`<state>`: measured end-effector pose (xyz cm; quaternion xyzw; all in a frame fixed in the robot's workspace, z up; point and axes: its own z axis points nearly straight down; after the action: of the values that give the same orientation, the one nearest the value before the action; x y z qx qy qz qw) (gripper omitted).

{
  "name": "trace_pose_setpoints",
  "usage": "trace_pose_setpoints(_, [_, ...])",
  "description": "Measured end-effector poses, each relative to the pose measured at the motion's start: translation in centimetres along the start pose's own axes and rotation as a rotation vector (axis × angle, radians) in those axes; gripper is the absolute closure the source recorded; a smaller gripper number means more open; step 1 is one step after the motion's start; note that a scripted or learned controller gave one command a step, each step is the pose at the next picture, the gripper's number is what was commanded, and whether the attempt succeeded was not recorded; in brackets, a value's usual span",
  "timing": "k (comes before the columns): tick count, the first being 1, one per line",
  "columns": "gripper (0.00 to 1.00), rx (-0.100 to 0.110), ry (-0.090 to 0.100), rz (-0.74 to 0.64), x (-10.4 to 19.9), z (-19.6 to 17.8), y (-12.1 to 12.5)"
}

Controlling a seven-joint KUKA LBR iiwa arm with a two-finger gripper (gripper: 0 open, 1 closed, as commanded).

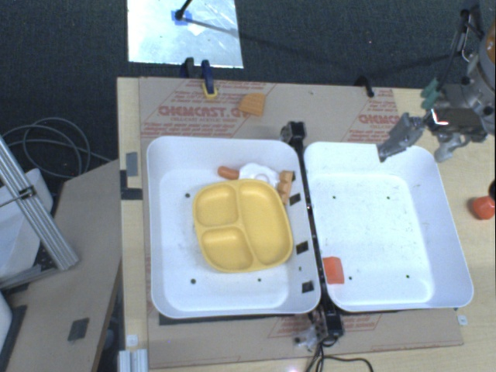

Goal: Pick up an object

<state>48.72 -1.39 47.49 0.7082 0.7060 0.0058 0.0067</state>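
The left bin (167,231) holds a yellow divided plate (242,227). Behind the plate lie a small orange sausage-shaped piece (228,173), a white object (259,174) and a tan piece (285,183). An orange-red block (332,270) sits in the right bin (434,231), near its front left corner. My gripper (423,143) hangs above the right bin's back right corner, far from every object. Its two fingers (397,139) are spread open with nothing between them.
An orange-tan piece (253,103) lies on the cardboard behind the left bin, beside a yellow-and-blue clamp (207,80). A red object (482,206) sits on the bench to the right of the right bin. Black clips (294,132) mark the seam between the bins.
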Motion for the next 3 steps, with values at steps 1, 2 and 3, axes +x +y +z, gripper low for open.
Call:
trace_pose_setpoints(1, [0.00,0.029,0.001,-0.006,3.5,15.1,-0.3])
trace_pose_setpoints(2, [0.00,0.008,0.002,-0.008,3.4,4.9,-0.1])
trace_pose_setpoints(3, [0.00,0.020,0.000,0.000,-0.8,11.7,-0.3])
